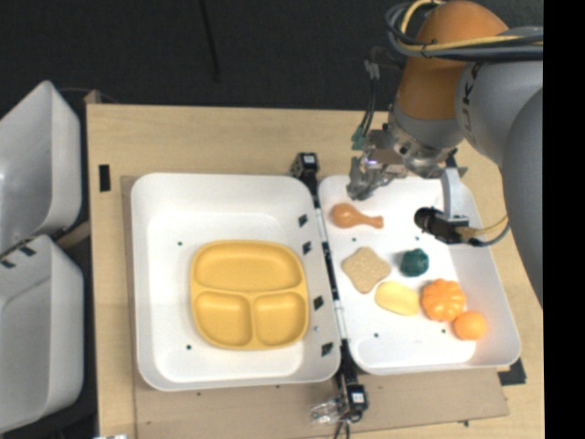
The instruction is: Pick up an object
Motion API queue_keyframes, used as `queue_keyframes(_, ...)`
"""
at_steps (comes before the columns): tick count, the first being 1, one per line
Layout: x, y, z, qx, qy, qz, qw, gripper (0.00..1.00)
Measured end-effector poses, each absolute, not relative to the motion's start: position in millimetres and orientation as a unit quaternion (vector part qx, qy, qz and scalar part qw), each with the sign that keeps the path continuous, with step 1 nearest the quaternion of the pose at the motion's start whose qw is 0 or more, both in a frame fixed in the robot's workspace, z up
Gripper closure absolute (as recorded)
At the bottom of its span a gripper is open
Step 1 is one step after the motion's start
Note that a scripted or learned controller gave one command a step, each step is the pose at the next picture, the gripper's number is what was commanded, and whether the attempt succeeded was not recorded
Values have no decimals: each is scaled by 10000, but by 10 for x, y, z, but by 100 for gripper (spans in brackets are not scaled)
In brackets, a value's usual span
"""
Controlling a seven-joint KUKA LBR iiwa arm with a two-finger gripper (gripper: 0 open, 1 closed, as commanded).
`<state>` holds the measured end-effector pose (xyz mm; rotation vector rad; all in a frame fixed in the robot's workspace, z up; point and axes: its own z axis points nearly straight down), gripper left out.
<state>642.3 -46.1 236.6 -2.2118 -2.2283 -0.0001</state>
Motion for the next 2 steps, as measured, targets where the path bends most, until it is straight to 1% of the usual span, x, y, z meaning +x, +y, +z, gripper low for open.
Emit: queue_keyframes(2, 6418, 561, 2159, -7046, -7096, 21, 23, 100)
